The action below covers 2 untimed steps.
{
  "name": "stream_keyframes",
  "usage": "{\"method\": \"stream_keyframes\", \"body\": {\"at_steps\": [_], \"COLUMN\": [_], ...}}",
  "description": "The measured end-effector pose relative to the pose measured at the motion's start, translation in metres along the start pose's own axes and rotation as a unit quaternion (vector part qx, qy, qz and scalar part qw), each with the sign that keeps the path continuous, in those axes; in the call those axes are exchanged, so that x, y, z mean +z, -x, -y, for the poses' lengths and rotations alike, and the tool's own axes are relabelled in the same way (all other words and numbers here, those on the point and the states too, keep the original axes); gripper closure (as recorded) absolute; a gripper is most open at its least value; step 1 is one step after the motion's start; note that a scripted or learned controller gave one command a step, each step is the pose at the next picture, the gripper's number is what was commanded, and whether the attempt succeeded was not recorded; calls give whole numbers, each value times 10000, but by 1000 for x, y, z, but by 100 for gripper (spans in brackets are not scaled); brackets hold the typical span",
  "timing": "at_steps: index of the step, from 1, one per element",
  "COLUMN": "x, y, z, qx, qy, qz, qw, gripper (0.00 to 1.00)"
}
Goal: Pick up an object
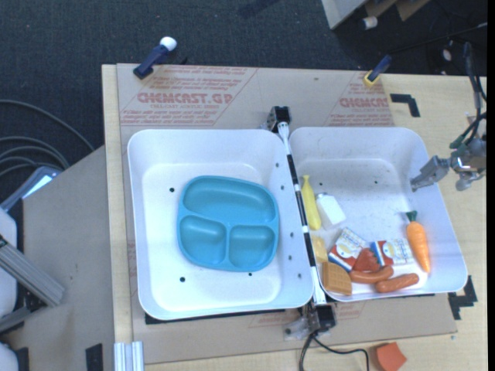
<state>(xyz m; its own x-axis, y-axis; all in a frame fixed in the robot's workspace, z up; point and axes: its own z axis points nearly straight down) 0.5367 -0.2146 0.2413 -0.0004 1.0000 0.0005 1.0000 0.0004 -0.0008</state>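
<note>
Pick not yet made: gripper (430, 175), state impossible to tell, nothing seen held, at right bin (356, 141) right rim; carrot (418, 243), sausage (396, 283), banana (310, 202) lying inside, near side.

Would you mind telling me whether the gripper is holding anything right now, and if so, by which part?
Nothing is held. The gripper hangs over the right bin's right rim, apart from the toy carrot and the other toy food.

gripper (448, 168) cut by right edge, finger state unclear | carton (390, 251) print too small to read
</note>
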Motion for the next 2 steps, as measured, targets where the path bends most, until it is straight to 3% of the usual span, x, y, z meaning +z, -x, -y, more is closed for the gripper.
{"method": "stream_keyframes", "body": {"at_steps": [1, 2], "x": [144, 134], "y": [6, 9], "z": [50, 48], "qx": [-11, 1], "qy": [-12, 19], "qz": [-31, 4], "qw": [10000, 10000], "gripper": [0, 100]}}
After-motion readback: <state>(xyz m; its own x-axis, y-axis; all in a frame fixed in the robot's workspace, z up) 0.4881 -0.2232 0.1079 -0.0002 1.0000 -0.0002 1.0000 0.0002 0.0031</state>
